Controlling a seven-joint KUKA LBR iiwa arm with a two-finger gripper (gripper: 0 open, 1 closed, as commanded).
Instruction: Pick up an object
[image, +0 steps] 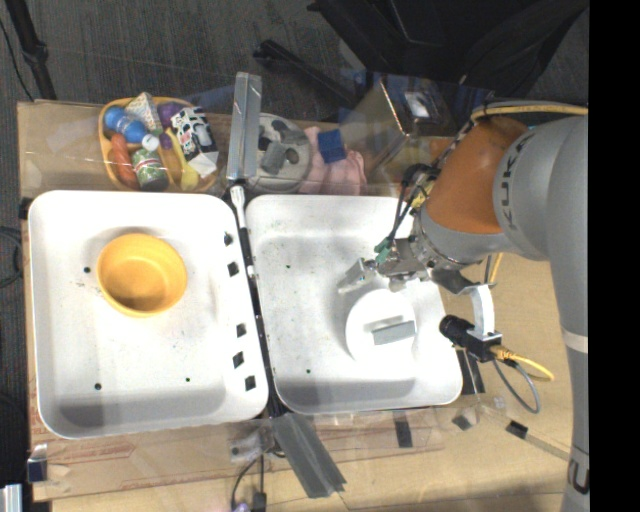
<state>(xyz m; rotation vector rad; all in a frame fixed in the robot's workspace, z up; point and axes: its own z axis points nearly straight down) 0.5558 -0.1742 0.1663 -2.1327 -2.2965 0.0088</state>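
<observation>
Gripper (375, 272) — finger spread cannot be told — above white plate (385, 322) bearing grey block (390, 329); descend centred on block.

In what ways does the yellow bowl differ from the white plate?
The yellow bowl is yellow and deep, while the white plate is white and flat. The bowl lies in the left bin and holds nothing visible; the plate lies in the right bin and carries a small grey block. The gripper hovers by the plate, far from the bowl. Both are round.
</observation>
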